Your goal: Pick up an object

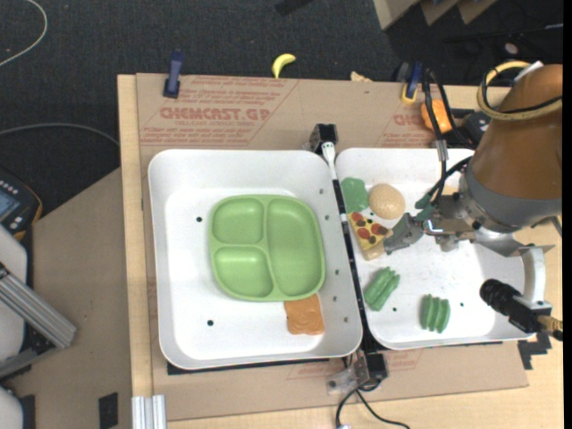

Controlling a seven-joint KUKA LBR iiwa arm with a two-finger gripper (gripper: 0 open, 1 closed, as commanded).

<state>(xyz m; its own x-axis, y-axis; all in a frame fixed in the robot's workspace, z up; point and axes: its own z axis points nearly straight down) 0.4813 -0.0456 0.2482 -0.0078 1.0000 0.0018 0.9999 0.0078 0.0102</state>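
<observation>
Two bins: left white bin (179, 266) holds a green divided plate (266, 247) and an orange slab-like toy (305, 316) touching the plate's near edge; right white bin (465, 324) holds the small toy foods.
Arm: grey KUKA arm (518, 150) reaching in from the right, low over the right bin.
Gripper: the gripper (399, 235) sits at the left end of the wrist, its dark tip close to the pizza-slice toy (369, 231); whether it is spread or closed I cannot tell.
Nearest candidates: pizza slice just to the tip's left, beige ball-like toy (387, 200) just above it, green block (354, 190) further up by the bin's left wall.
Other candidates: green pod-shaped toy (382, 287) below the tip, its long axis on a diagonal; a second green pod toy (435, 314) to the lower right, roughly upright in the view.
Key relation: likeliest target lies leftward of the tip, hard against the shared wall.
Grasp status: nothing visibly lifted; all toys appear to rest on the bin floor.
Hidden: wrist and cabling cover the bin's upper right.
</observation>
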